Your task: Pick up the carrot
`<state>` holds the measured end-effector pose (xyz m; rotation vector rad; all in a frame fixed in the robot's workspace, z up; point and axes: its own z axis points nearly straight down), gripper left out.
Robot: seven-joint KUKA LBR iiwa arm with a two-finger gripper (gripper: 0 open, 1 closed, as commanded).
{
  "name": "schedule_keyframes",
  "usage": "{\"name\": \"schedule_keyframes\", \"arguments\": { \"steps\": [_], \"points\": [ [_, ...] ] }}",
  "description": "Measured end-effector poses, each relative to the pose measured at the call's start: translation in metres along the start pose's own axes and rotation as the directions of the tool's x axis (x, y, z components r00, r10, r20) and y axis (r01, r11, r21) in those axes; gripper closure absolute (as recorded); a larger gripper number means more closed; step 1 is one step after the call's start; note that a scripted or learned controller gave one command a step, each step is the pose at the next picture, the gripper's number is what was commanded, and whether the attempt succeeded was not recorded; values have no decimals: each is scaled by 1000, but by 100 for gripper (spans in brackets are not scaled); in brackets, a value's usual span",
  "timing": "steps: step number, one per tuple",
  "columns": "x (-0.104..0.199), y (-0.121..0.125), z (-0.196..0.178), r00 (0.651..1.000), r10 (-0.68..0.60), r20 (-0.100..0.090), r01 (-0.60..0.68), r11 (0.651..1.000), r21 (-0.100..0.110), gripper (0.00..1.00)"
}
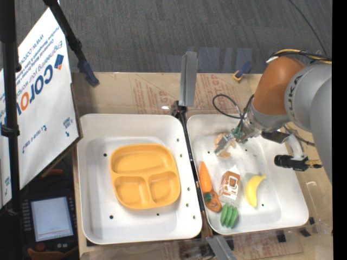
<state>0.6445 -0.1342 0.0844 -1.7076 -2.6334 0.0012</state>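
The carrot point(205, 177) is orange and tapered. It lies lengthwise against the left wall of the right bin point(282, 213), with its thin tip pointing to the back. My gripper point(226, 144) hangs low over the back left part of that bin, a short way behind and to the right of the carrot's tip and apart from it. A small tan object point(219, 140) lies right at the gripper's end; whether it is held I cannot say.
A round orange-red item point(213, 202) lies at the carrot's thick end, with a green pod point(229, 215) in front. A small white and orange carton point(230, 185) and a banana point(254, 190) lie to the right. The left bin point(92, 199) holds a yellow divided plate point(145, 175).
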Motion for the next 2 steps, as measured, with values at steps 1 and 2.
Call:
{"name": "schedule_keyframes", "arguments": {
  "steps": [1,2],
  "points": [
    [0,-1,-8,1000,2,-5,-2,1000,6,100],
    [41,5,-112,989,148,1,-148,989,1,100]
  ]
}}
